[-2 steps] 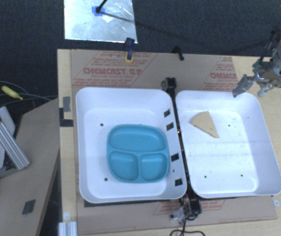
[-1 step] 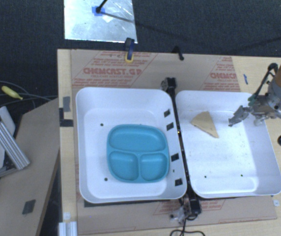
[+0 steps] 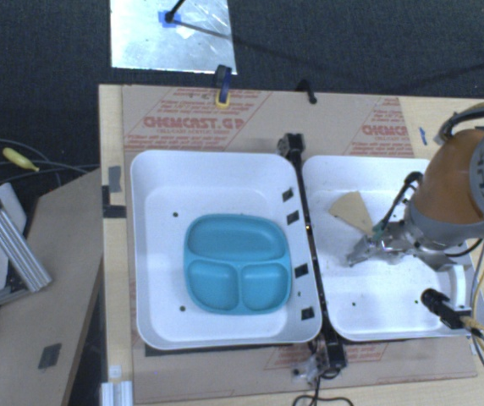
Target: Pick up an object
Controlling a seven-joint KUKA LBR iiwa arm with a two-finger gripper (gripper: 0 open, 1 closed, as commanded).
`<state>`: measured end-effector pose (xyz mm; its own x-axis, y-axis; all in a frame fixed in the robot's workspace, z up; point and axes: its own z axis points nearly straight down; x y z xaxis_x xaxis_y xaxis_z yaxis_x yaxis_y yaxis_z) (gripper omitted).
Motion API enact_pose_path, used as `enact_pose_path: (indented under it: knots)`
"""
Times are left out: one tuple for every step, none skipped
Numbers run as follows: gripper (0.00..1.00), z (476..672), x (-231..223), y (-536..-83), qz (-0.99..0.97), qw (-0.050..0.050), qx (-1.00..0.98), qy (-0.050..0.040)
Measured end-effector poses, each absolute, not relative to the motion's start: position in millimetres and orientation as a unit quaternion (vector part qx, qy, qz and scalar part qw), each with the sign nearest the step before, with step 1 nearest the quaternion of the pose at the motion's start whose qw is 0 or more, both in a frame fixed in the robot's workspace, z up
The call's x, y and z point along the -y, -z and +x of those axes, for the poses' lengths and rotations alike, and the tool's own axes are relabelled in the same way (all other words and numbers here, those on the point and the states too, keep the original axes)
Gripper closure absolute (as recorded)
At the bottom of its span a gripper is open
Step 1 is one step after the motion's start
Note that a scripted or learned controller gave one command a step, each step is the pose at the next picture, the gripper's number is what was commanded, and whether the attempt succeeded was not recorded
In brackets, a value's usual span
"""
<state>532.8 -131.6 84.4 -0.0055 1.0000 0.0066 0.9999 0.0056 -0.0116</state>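
Two white bins sit side by side on the bench. Left bin (image 3: 153,184): one blue divided tray (image 3: 237,261), three compartments, lying flat near centre, nothing on it. A black divider strip (image 3: 301,227) runs between the bins. Right bin (image 3: 343,311): one tan wedge-shaped piece (image 3: 354,211) near its upper-left area. One gripper (image 3: 362,253) hangs low over the right bin floor, just below and right of the wedge; nothing seen between its fingers, and whether they are spread or pressed together cannot be told. The arm's orange band (image 3: 449,176) covers the bin's right side.
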Motion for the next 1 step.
enact_pose_path:
  knots:
    - [0.0,526.3,202.6,-93.9,-0.708,-0.002,0.706,-0.0002]
